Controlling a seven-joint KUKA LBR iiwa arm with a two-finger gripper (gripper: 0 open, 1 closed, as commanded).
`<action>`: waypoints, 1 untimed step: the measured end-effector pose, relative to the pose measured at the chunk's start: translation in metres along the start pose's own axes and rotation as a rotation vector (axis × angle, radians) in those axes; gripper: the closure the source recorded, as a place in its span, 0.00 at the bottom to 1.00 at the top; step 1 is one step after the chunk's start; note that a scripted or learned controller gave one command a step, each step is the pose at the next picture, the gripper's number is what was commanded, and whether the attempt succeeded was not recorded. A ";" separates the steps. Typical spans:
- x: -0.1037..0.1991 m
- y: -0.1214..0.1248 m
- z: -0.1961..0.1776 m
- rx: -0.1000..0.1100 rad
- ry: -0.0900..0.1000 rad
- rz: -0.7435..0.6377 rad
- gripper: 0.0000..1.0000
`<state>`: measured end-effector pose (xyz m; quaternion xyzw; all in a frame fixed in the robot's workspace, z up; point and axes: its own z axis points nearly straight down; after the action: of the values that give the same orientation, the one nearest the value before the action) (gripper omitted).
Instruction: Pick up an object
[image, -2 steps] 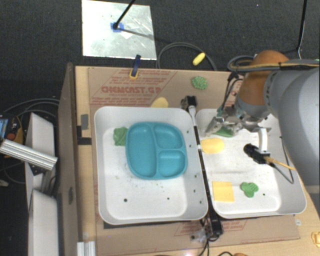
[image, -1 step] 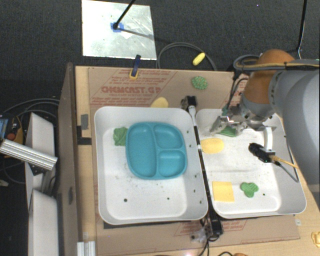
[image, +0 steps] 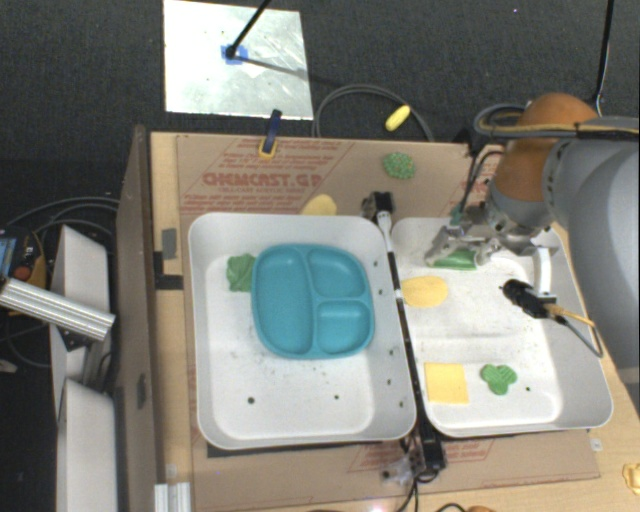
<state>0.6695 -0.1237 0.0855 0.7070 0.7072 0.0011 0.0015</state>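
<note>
Arm reaching from the right, gripper low over a green object directly beneath its jaws, their opening indiscernible; cardboard printed "CHEMCAST" far left

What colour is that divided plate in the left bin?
Teal blue divided plate, clearest in the camera view.

Gripper low over green item (right bin).

Smooth white plastic bins sit on matt printed cardboard; the blue tray looks glossy plastic.
</note>
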 end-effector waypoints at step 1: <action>0.002 0.000 0.000 0.001 -0.001 -0.003 0.00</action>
<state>0.6693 -0.1221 0.0854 0.7059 0.7083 0.0007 0.0015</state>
